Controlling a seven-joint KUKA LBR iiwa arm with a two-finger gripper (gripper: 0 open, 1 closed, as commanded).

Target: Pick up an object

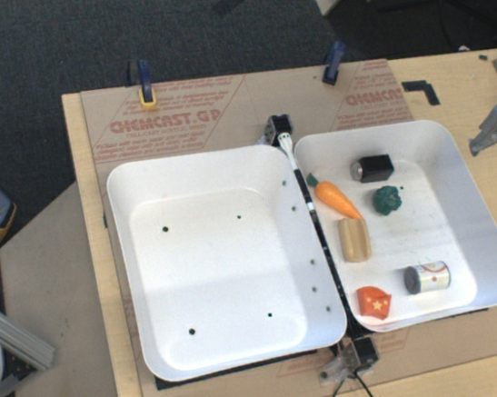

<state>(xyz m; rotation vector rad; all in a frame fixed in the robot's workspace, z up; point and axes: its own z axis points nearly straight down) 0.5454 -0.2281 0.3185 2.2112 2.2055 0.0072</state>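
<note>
At the tabletop's right edge the hand [493, 128] waits, grip state impossible to tell, nothing picked yet from the right bin [469, 199]; next it must descend over something like the carrot [337, 200].

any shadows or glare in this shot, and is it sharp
Camera view: a soft shadow covers the upper part of the left bin, its lower part brighter; the right bin is evenly lit without harsh glare; the carrot and can look slightly soft but readable.
</note>
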